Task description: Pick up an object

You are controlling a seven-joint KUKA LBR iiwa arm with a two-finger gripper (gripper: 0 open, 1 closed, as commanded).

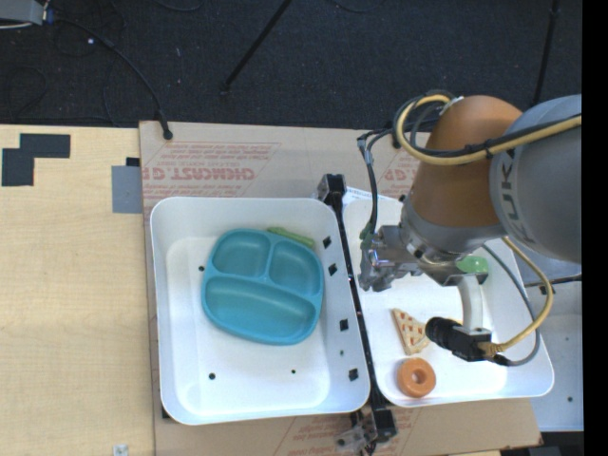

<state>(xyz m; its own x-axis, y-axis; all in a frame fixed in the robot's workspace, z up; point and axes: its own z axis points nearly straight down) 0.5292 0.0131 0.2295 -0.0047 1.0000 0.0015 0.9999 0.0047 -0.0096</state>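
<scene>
My gripper [380,266] hangs low over the left part of the right bin [532,378], close to the divider between the bins. A tan waffle-like wedge [409,331] lies just below and to the right of it. An orange ring [416,377] rests near the bin's front edge. A small green piece [472,265] peeks out from under the arm's wrist at the right. In the left bin [180,369] a blue divided plate [263,286] lies flat, and a green thing [293,237] shows partly behind its far edge. Nothing shows between the gripper's tips.
The bulky grey and orange arm [475,174] covers the back of the right bin. A black rail with clips [344,293] runs between the two bins. Brown cardboard [218,164] lies under both bins, with the pale bench [66,302] to the left.
</scene>
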